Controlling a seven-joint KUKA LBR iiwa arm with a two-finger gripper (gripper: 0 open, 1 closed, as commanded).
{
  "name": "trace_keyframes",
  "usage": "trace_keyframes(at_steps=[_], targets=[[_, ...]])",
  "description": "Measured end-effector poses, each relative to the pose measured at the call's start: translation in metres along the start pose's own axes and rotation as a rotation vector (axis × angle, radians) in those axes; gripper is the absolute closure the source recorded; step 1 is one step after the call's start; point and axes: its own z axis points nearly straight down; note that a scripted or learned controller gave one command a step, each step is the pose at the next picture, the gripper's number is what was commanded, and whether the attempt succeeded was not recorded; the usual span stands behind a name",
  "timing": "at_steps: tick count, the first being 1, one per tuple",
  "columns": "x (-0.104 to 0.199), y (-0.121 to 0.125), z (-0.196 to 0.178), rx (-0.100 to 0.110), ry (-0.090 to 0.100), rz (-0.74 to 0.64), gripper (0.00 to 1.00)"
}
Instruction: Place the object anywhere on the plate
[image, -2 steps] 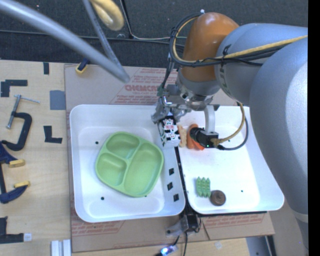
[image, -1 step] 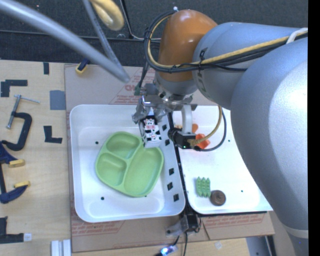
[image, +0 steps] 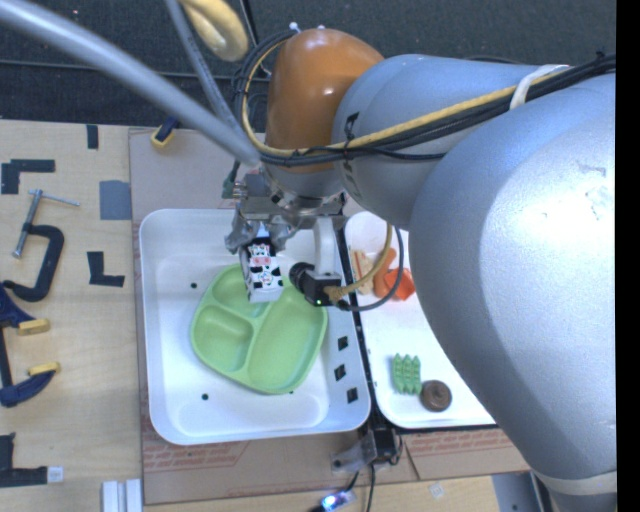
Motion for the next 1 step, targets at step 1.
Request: trace_keyframes(at_steps=[1], targets=[[-0.0030,0.0005,-0.0010,-0.001,-0.001,0.003,0.00]])
